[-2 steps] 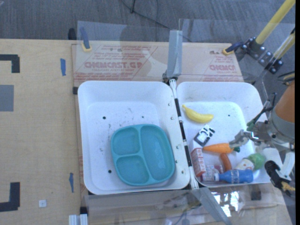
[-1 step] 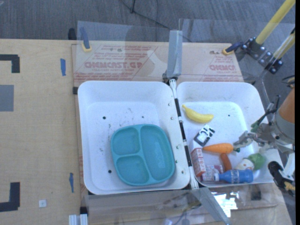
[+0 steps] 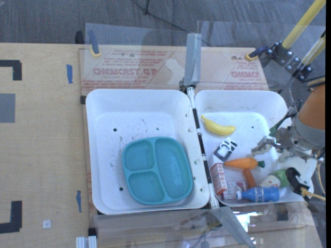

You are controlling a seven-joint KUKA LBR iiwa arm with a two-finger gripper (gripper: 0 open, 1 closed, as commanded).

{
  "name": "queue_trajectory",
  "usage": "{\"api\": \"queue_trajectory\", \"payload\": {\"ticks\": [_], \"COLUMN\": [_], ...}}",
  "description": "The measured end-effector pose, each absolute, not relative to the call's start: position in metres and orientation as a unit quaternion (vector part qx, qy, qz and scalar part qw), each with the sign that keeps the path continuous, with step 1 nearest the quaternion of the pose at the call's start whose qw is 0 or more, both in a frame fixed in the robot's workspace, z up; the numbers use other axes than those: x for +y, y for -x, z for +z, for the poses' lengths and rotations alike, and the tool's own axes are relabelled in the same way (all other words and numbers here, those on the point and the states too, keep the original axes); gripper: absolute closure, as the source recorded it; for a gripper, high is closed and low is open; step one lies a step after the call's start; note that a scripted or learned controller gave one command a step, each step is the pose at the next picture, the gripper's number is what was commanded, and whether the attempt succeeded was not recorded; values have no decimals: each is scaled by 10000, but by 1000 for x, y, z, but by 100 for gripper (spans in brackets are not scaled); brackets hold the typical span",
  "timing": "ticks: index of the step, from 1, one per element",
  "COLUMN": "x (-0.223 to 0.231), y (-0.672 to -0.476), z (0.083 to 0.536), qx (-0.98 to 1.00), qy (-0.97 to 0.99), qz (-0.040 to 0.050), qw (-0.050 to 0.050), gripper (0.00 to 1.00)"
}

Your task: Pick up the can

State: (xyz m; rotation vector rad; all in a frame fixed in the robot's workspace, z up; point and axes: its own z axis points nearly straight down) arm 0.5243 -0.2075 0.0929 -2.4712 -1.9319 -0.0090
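My one camera sits fixed above the bench point(image 3: 41, 138), looking down at a slant from moderate height on both white bins, left bin point(image 3: 103, 107) and right bin point(image 3: 243, 99), while my arm point(image 3: 313, 118) enters at right.

Wooden bench point(image 3: 41, 138) bears two white bins point(image 3: 139, 107)

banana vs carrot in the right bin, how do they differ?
The banana is yellow and curved; the carrot is orange, straight and tapered with a green end. The banana lies apart nearer the bin's far side; the carrot lies lower, among other items. Both are toy foods lying flat in the right bin.
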Motion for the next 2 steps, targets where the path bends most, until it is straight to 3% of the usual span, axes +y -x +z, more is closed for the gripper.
{"api": "queue_trajectory", "payload": {"ticks": [1, 2], "x": [-210, -209], "y": [-524, -563], "z": [102, 218], "qx": [-6146, -6294], "qy": [7889, 7771], "qz": [-18, -2], "qw": [9, -13], "gripper": [100, 100]}}
